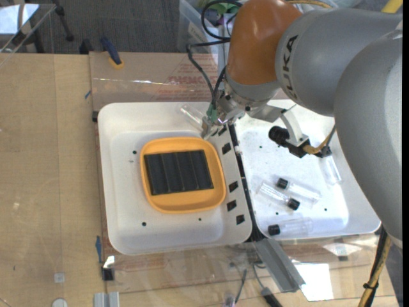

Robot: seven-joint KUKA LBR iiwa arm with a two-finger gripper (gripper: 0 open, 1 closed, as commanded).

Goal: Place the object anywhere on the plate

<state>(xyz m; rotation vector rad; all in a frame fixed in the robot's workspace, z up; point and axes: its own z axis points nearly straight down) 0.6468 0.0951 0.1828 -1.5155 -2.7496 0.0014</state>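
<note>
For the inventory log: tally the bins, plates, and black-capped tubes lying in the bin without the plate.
Bins: 2
Plate: 1
Capped tubes: 3
Total: 6

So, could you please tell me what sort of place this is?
Probably a robotics lab bench: a KUKA arm reaches over two white bins, one holding an orange plate, with a tub of clutter behind.

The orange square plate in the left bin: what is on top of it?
The orange square plate carries a dark ribbed rectangular insert, nothing else. The gripper sits beyond its far corner.
</note>
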